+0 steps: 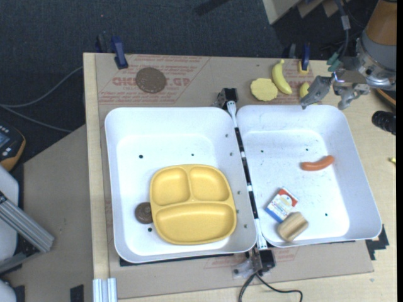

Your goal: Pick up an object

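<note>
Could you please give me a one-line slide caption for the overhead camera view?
Open gripper poised over the right bin's far rim, above a sausage, carton and wooden block.

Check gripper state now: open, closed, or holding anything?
Gripper: fingers open, spread apart, holding nothing, above the right bin's far rim.

Lighting's pretty even and bright from overhead here, so my white bins (302,121) nearly blow out. Shadows are soft and short. The dark floor (56,17) looks grainy, and the whole picture's a bit soft, low-res.
</note>
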### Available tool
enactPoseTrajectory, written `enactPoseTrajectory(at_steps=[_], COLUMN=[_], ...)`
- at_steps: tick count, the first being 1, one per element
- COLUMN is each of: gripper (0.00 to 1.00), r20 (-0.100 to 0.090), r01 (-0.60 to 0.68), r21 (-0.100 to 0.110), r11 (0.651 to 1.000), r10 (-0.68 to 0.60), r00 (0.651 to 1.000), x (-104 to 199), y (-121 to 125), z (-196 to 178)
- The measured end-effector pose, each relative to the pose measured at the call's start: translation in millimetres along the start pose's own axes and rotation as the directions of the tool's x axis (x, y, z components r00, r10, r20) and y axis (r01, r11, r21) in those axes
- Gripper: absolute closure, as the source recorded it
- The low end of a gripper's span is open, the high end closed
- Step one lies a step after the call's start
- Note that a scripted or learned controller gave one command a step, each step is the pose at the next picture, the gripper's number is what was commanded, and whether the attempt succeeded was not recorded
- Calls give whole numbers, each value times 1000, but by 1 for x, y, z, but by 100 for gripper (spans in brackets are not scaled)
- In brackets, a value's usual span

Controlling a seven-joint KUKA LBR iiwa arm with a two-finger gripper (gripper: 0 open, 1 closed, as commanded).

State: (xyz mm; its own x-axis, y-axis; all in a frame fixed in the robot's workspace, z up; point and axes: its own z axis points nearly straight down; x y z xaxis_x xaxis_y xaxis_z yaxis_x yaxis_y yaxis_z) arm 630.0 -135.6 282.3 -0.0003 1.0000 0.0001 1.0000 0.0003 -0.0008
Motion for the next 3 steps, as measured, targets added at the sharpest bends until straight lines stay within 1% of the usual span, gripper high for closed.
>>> enactPoseTrajectory(at_steps=[1, 2, 3], gripper=[0, 0, 0], r20=[0, -4, -3], r01=[-8, -2, 4], r21=[11, 9, 1], r11=[1000, 1000, 1000], r10=[8, 2, -4], r00=[1000, 1000, 1000], x=[-94, -77, -29], y=[0, -37, -23], z=[124, 195, 198])
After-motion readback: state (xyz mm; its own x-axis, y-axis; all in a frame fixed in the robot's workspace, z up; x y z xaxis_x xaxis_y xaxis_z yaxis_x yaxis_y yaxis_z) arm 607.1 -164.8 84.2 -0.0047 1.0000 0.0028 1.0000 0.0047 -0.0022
